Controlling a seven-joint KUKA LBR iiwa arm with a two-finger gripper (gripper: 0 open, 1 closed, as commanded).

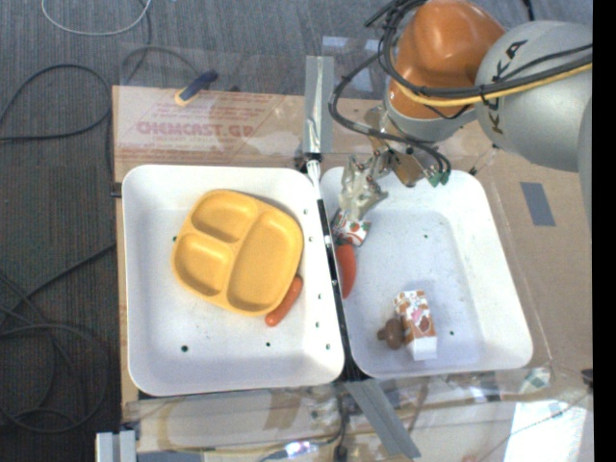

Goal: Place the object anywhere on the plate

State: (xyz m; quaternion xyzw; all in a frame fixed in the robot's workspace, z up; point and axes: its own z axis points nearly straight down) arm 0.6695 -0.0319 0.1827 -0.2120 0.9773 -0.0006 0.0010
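A yellow plate [239, 249] with three compartments lies in the left bin [159, 354]. An orange sausage-shaped item [285, 302] rests against the plate's lower right edge, on the bin floor. My gripper [354, 203] hangs over the left side of the right bin [481, 258], close to the divider. Just below its tip sits a small red-and-white item [348, 229], with a red-orange pepper-like piece [346, 269] stretching down from it. Whether the gripper touches that item is unclear.
A small printed carton [415, 321] and a brown lump [390, 333] lie in the right bin's lower middle. The raised rims of both bins meet in a ridge [327, 287] between plate and gripper. Cables hang around the arm's orange wrist [438, 46].
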